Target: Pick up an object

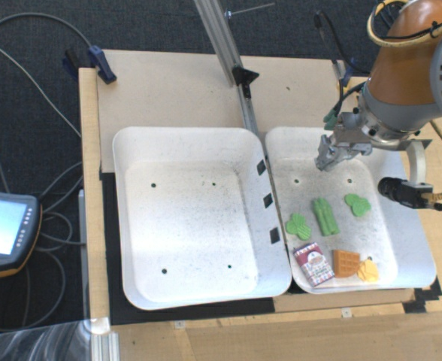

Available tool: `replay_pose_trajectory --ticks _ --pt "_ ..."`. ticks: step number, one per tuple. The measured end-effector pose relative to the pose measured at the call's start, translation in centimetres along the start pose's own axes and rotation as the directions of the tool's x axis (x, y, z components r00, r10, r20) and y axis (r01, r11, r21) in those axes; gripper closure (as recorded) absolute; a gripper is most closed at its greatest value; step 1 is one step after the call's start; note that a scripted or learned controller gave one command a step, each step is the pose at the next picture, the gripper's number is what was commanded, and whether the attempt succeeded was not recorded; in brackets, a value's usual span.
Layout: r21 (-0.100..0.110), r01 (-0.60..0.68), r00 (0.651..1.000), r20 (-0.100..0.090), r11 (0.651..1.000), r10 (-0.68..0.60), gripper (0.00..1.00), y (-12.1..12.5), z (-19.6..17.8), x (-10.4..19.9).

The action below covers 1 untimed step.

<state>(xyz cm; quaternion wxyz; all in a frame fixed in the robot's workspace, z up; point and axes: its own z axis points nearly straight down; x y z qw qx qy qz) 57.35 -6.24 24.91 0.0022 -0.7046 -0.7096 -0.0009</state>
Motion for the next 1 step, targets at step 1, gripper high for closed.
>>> replay_pose_trajectory --ticks 1 --pt "0.002 0.0 1.0 0.001 1.0 0.0 1.0 -1.35 0.01 6.23"
